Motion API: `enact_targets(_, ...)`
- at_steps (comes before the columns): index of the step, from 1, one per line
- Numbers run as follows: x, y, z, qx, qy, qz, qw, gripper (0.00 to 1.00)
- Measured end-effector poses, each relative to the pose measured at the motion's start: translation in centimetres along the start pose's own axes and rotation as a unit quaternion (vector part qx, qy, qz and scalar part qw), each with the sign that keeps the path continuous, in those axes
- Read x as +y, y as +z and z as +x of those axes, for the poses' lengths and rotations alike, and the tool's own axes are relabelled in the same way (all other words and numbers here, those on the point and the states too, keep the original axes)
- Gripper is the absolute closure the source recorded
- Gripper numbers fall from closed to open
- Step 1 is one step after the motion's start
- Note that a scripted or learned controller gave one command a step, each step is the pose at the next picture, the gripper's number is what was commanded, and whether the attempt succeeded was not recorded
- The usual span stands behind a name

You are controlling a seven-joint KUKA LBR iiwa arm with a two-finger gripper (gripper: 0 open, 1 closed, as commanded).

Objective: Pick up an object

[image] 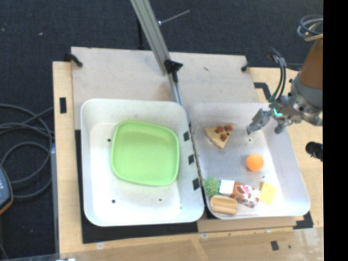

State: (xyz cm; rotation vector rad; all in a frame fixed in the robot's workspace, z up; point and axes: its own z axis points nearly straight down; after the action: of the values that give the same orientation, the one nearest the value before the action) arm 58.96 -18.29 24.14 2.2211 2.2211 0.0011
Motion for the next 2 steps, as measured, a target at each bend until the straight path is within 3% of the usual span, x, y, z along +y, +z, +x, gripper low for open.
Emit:
enact_targets(1,0.0,0.0,0.0,0.000,0.000,0.000,1.0000,0.00)
enact_targets(2,0.8,5.0,0.5,0.000,0.000,0.002,1.0000,0.00)
